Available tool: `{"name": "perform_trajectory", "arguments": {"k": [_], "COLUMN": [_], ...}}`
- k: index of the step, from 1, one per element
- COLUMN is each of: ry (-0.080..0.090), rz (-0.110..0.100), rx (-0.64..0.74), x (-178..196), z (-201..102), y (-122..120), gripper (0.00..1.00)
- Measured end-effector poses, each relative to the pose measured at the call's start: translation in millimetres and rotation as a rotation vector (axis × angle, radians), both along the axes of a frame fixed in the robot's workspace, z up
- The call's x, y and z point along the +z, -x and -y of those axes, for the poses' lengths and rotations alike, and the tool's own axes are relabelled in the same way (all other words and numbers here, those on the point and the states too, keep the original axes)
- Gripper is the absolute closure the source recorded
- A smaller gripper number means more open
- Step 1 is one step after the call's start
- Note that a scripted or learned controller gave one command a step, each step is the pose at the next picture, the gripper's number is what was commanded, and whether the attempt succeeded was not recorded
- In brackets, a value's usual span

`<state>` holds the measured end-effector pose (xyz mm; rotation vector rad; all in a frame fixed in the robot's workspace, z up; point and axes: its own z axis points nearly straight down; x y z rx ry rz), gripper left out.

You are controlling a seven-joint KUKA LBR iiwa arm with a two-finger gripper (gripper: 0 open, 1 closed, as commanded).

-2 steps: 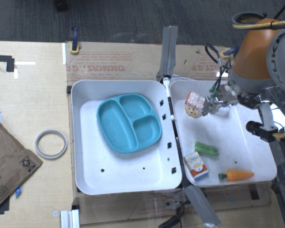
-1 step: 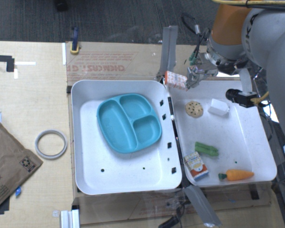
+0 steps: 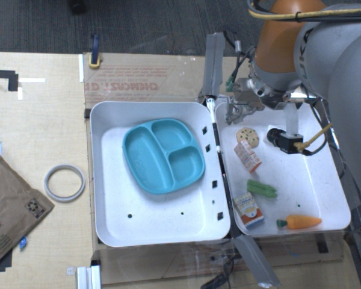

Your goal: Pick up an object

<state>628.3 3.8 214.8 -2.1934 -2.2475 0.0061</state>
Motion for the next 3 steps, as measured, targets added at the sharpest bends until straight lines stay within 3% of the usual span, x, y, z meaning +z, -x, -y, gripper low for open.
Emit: {"name": "perform_trajectory", "arguments": {"k": [1,2,3], "ry": [0.0,0.0,-0.002], "rz": [0.002,0.002,0.0], "rx": [0.134,0.135,0.195], "x": [53,53,-25], "z": [50,50,74], "y": [57,57,43], "gripper": [1.0,0.0,0.0]}}
